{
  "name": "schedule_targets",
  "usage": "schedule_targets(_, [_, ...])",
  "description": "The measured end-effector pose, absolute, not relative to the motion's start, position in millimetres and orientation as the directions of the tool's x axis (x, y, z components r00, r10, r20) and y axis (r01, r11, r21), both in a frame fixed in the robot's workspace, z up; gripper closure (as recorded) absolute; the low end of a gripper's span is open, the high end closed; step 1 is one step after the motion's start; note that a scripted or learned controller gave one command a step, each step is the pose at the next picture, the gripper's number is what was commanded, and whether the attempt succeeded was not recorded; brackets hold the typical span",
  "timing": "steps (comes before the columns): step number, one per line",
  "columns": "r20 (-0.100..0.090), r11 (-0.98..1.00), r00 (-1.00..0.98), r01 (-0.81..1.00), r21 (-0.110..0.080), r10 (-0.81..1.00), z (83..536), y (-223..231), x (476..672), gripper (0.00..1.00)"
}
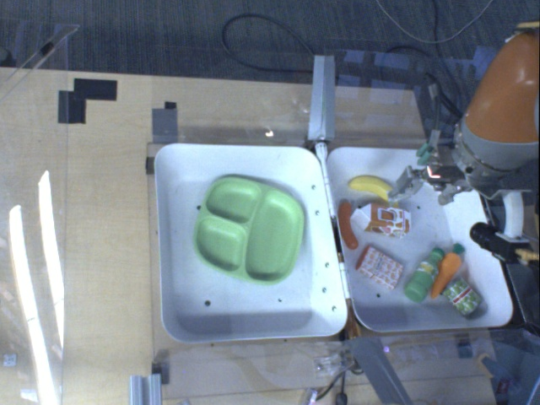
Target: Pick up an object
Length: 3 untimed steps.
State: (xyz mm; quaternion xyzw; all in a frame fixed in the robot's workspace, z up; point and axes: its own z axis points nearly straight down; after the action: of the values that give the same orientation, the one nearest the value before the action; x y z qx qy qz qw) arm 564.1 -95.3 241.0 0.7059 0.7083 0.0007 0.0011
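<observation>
Yellow banana (pixel 369 187) lies just left of the gripper (pixel 419 178), slightly below it, in the right bin (pixel 498 315); whether the jaws are spread I cannot tell. A clean pick, I judge, means shifting left, centring over the fruit's middle, then descending straight, avoiding the carton (pixel 387 220) beyond.

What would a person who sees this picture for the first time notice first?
The green divided tray stands out most; it lies alone in the left bin. Next comes the orange band of the arm at the right, above the right bin, where a banana, a carrot and a green bottle lie among small packets.
</observation>
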Motion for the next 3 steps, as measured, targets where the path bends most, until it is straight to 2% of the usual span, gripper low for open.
schedule_targets(1, [0.001,-0.173,0.173,0.985,0.002,0.985,93,-100,635.6,0.00])
schedule_targets(2, [-0.001,0.134,-0.134,0.991,0.005,0.991,87,-115,664.5,0.00])
schedule_targets(3, [0.001,0.136,-0.136,0.991,0.002,0.991,97,-114,664.1,1.00])
